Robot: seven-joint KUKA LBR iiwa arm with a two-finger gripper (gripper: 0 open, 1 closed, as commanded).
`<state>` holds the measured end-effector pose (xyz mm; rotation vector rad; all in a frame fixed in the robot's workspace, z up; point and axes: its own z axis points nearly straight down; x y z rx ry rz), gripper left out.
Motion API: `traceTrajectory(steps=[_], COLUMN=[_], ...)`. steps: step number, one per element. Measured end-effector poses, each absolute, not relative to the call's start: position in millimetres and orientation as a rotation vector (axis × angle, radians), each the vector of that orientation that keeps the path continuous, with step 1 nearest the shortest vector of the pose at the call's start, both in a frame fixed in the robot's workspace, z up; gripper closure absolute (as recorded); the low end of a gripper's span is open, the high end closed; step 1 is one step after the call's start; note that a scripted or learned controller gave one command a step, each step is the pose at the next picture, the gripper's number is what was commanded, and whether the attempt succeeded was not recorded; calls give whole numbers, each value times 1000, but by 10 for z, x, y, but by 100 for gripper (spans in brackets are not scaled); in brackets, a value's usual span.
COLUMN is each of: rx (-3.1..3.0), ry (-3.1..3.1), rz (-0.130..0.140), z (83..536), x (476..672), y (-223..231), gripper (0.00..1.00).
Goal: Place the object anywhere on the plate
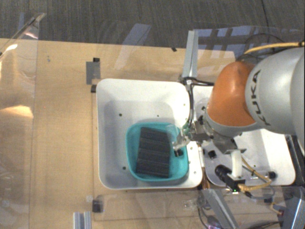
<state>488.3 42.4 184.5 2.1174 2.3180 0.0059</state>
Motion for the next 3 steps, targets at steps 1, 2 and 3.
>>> traceTrajectory(steps=[1, 2, 3], rx=[2179, 2148, 2008], ry=[2255, 2293, 2412], rz=[8, 2, 7], z=[2374, 1434, 1849], x=[4890, 4869, 4882], y=[-95, 1583, 954], gripper=[0, 0, 0])
